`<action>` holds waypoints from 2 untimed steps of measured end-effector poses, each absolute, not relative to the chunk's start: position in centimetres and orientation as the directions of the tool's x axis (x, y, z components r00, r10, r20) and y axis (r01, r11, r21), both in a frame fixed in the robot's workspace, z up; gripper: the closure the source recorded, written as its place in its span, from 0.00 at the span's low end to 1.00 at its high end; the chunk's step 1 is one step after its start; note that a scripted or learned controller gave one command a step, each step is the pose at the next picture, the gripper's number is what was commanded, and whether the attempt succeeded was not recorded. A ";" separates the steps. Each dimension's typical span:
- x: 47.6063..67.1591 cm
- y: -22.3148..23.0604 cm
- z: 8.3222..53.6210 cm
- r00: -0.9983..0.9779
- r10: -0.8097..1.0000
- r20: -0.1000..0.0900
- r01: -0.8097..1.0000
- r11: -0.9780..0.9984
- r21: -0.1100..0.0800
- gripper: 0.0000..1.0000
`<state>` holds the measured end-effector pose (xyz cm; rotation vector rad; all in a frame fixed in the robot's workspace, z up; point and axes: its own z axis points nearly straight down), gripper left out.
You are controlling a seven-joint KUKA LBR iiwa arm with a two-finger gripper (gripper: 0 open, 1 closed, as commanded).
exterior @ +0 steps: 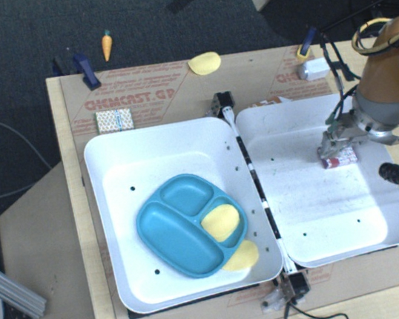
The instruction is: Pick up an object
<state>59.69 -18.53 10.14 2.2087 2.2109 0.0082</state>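
My table [144, 96] is a tan board printed with red lettering along its far edge. Two shallow white bins sit on it side by side, the left bin [109, 207] and the right bin [292, 178]. A yellow piece [204, 63] lies at the far edge, a small patterned packet [114, 119] near the far left corner, and a white block [315, 69] near the far right corner.

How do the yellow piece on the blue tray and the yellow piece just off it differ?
The yellow piece on the blue tray lies wholly inside a compartment of the blue divided tray. The yellow piece off the tray lies on the left bin floor, partly tucked under the tray's rim. The first shows whole and rounded; the second shows only in part. Both are pale yellow and smooth.
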 end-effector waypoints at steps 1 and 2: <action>58.1 -20.8 11.5 0.000 1.000 -0.002 1.000 0.000 0.001 1.00; 58.2 -20.7 11.5 0.000 1.000 -0.001 1.000 0.000 0.001 0.00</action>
